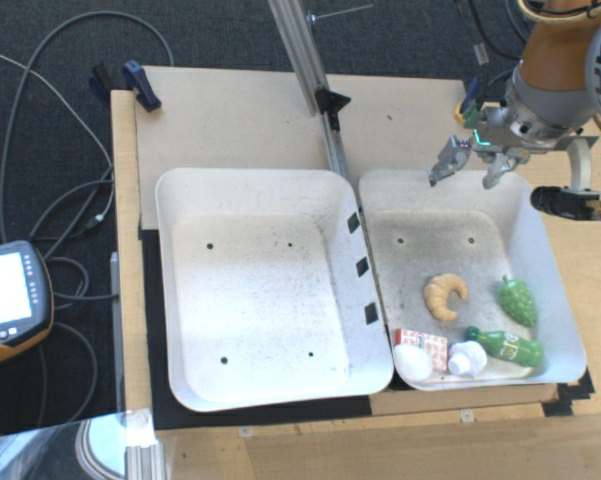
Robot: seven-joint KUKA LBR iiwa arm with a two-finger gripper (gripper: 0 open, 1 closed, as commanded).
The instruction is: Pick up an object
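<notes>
Over the right bin's (pixel 540 258) far rim at twelve o'clock, my gripper (pixel 472 168) hung with fingers spread and holding nothing. The croissant (pixel 445 296), green grapes (pixel 517 301) and green bottle (pixel 505 345) crowded toward five o'clock; I judged a descent there could clip the wall or pinch two neighbours.

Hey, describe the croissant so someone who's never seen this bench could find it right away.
Look in the right-hand white bin, toward its near end where a few items cluster. The croissant lies left of the green grapes and just beyond the green bottle. It is the only tan, crescent-shaped piece there.
</notes>
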